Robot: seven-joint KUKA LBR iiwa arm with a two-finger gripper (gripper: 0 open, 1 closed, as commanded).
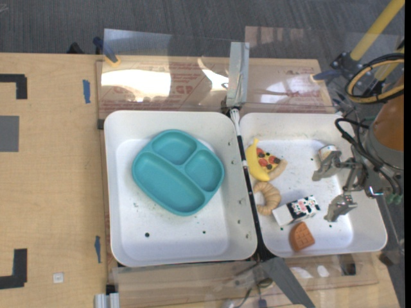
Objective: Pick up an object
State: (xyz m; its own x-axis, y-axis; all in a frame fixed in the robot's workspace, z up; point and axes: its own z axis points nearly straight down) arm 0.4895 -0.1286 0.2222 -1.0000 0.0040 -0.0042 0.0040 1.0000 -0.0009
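My gripper (334, 186) hangs over the right side of the right bin (366, 236), its two metal fingers spread apart and nothing between them. To its left in that bin lie a yellow banana with a pizza slice toy (263, 162), a tan croissant (268, 196), a small black-and-white cow-pattern carton (297, 210) and an orange biscuit-like piece (301, 236). The carton is the nearest thing, a short way left of the lower finger (340, 206).
A teal divided plate (178, 171) lies in the left bin (122, 236). A metal divider (237, 82) stands behind the seam between the bins. Black and yellow cables (372, 82) hang at the far right beside the arm.
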